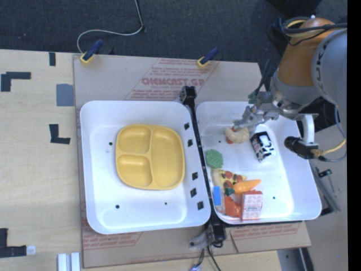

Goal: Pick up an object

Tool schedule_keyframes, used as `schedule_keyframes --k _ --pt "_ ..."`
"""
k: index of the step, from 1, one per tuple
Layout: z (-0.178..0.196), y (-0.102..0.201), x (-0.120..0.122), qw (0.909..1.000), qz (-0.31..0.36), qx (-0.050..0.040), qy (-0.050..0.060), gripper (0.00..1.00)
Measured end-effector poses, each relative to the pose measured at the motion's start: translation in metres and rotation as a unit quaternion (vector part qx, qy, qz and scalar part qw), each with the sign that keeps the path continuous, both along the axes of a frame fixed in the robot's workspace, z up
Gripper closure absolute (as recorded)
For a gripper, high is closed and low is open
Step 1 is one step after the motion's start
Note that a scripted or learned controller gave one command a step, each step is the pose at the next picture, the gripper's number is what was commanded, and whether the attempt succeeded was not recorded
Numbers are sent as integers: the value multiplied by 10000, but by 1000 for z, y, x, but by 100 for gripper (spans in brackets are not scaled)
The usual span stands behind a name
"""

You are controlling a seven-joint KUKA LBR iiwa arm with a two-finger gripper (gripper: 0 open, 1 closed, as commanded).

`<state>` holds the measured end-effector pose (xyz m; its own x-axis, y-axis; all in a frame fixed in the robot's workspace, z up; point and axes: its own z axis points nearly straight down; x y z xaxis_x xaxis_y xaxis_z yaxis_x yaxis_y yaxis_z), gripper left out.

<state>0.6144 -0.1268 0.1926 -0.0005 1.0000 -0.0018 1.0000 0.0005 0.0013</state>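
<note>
Robotics lab / test bench, not a home. Signs: industrial arm [316, 55] w/ orange band reaching over two white bins [101, 208]; cardboard sheet [163, 78] under bins held by blue-yellow clamps [90, 51]; black tape marks [56, 134] on wooden bench top; loose cable [135, 10] across dark carpet; toy food pile [237, 193] & yellow divided plate [150, 156] as props.

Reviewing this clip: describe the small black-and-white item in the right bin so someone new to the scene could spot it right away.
Start at the right bin, the one without the yellow divided plate. In its upper half, just right of the pale beige lump under the pincer, lies the black-and-white item. It is the only dark object there; the rest, piled at the lower left, are green, orange and red.
</note>
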Motion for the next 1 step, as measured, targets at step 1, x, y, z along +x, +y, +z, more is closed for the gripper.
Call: schedule_keyframes --k 1 --pt "19 2 -28 10000 0 8 8 100"
